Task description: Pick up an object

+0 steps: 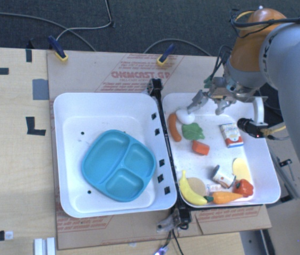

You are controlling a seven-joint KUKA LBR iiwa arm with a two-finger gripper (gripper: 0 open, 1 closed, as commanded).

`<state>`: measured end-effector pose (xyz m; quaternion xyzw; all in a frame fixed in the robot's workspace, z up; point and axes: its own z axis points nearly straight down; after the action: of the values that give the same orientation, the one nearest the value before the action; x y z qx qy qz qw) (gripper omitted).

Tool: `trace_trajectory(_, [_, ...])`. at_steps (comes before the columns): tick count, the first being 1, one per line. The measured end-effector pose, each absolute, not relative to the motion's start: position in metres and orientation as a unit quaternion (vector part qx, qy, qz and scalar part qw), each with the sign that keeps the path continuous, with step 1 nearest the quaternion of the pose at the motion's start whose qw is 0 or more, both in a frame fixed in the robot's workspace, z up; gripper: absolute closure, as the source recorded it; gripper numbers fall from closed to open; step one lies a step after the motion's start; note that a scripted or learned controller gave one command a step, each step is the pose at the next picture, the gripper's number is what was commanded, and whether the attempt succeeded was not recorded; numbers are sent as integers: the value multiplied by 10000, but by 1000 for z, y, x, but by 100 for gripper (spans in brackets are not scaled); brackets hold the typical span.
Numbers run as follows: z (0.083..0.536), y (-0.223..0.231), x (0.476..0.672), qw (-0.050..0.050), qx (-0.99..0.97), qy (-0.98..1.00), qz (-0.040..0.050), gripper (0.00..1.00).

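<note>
My gripper [208, 104] hovers over the far part of the right bin [256, 122], its two grey fingers [195, 103] spread open with nothing between them. Just below the left finger lies a white rounded piece [185, 116]. Beside it are an orange sausage-shaped item [174, 127], a green leafy toy [193, 132] and a small orange-red chunk [200, 148]. A little carton [230, 134] sits under the right finger's side. Near the front edge lie a banana [189, 192], a tan disc [196, 184], a small can [222, 176], a yellow slice [240, 169], a red pepper [243, 187] and a carrot [225, 197].
The left bin [70, 116] holds a blue divided plate [119, 164]. A black divider with clips [160, 137] runs between the bins. The arm's grey body and orange band [256, 41] fill the upper right.
</note>
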<state>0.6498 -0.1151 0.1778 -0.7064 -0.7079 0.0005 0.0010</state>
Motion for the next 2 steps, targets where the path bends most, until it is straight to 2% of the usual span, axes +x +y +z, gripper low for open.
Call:
trace_trajectory(1, [95, -99, 613, 1, -7067, -7075, -2, 0])
trace_trajectory(2, [87, -139, 574, -20, -7071, -7071, -3, 0])
